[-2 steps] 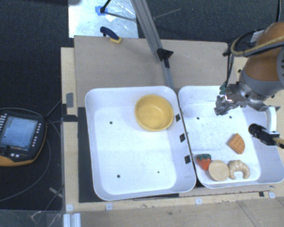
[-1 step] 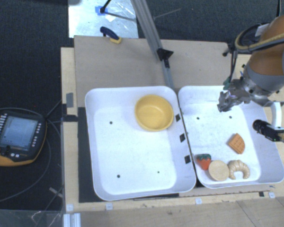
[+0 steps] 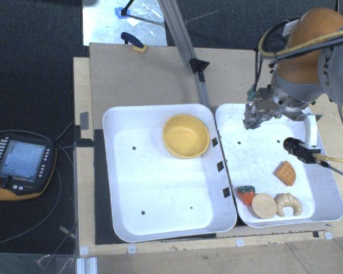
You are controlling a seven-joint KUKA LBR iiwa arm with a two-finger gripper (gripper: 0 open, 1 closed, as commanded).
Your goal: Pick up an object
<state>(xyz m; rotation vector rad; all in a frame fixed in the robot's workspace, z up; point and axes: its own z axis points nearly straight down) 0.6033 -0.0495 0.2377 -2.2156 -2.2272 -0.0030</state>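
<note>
Objects for picking, camera view: four small items grouped at the near end of the right-hand shallow white bin (image 3: 326, 207). Item one, an orange waffle-textured square biscuit (image 3: 285, 173), lies apart, toward the bin's middle right. Item two, a round tan flat disc (image 3: 263, 205), sits touching item three, a pale curled croissant-shaped piece (image 3: 288, 204), on its right. Item four, a small red piece with a dark green top (image 3: 246, 194), lies just beside the disc, close to the bin's inner wall. The left-hand shallow white bin (image 3: 126, 153) holds one yellow round bowl (image 3: 186, 135), upright, near its far right corner. The grey two-finger gripper (image 3: 253, 119) hangs over the far end of the right bin, well apart from all four items; nothing is seen between its tips, and whether they are spread or pressed together cannot be told. A black cylindrical fitting (image 3: 294, 146) juts beside the arm. Risks, as judged: a descent at the present spot would close on bare bin floor; the touching disc and croissant could be nudged together and slip; the red piece near the wall leaves little finger room.
</note>
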